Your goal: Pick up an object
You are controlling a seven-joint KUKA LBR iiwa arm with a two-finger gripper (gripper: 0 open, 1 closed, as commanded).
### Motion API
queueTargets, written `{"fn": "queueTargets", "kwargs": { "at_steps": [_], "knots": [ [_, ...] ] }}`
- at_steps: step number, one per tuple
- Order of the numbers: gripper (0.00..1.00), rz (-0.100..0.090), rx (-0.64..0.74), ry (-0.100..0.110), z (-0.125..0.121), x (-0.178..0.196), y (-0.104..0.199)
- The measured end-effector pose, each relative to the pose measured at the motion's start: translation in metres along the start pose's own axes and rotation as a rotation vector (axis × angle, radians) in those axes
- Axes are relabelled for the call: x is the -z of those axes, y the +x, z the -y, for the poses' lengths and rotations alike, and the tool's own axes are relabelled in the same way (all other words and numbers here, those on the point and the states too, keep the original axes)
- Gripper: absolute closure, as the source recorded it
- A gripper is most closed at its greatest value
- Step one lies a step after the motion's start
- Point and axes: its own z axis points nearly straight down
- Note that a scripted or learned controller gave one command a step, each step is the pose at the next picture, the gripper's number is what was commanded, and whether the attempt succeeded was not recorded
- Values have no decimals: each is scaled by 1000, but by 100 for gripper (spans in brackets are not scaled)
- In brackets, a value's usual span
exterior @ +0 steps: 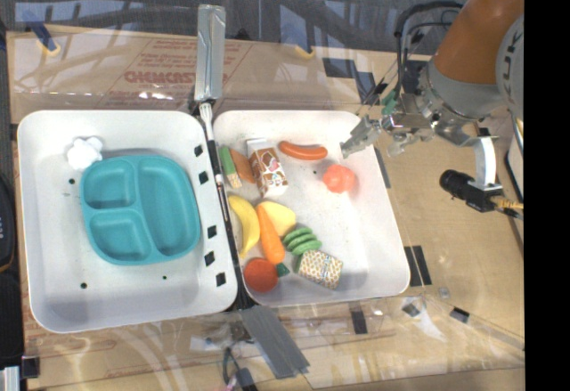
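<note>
Beside the jaws (356, 145): sausage (303, 150), tomato (339, 178).

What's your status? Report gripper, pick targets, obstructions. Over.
Gripper at the right bin's far right rim, nothing seen between its fingers. Nearest targets: tomato, sausage. Both lie apart from the other toys, nothing over them.

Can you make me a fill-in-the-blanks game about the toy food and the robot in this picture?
1. The divided plate in the left bin is colored ____.
2. The sausage lies in the ____ bin.
3. The pincer hovers near the right bin's ____ corner.
4. The banana is colored ____.

Missing words: teal; right; top-right; yellow.
</note>
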Motion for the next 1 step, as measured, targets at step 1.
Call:
{"fn": "queueTargets", "kwargs": {
  "at_steps": [1],
  "knots": [
    [0,-1,-76,5,11,-109,80]
  ]
}}
